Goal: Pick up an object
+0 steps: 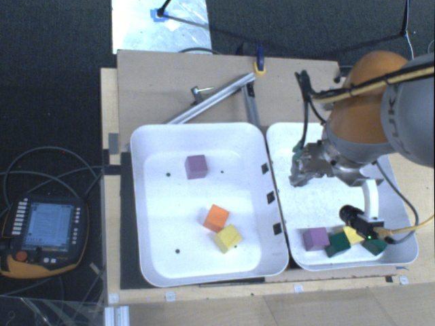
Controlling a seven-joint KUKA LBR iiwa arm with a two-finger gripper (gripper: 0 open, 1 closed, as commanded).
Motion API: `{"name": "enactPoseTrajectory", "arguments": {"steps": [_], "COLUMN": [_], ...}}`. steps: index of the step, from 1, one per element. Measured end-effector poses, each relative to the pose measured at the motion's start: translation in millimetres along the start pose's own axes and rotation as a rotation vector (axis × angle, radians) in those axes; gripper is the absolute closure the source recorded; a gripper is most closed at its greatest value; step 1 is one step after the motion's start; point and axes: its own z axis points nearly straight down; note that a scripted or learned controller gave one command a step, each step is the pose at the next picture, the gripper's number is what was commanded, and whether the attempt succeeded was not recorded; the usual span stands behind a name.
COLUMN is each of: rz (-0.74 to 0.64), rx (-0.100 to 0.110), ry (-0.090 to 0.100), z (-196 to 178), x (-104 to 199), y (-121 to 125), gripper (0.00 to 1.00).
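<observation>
Both bins (146,182) are white. Left bin: purple cube (196,166), orange cube (216,217), yellow cube (228,238). Right bin's (285,148) front edge: purple block (315,238), green block (337,244), yellow piece (353,235). Arm (408,114) grey, orange band (363,107).

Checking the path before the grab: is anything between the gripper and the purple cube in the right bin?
Nothing visible lies between the gripper and the small purple cube. A dark green block touches the cube's right side, which could crowd the grasp.
</observation>
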Motion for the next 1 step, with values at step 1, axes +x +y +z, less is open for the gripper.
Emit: {"name": "enactPoseTrajectory", "arguments": {"steps": [1], "rz": [0.001], "rx": [0.001], "ry": [0.000], "z": [-12.3], "x": [56.7], "y": [5.1], "gripper": [1.00]}}
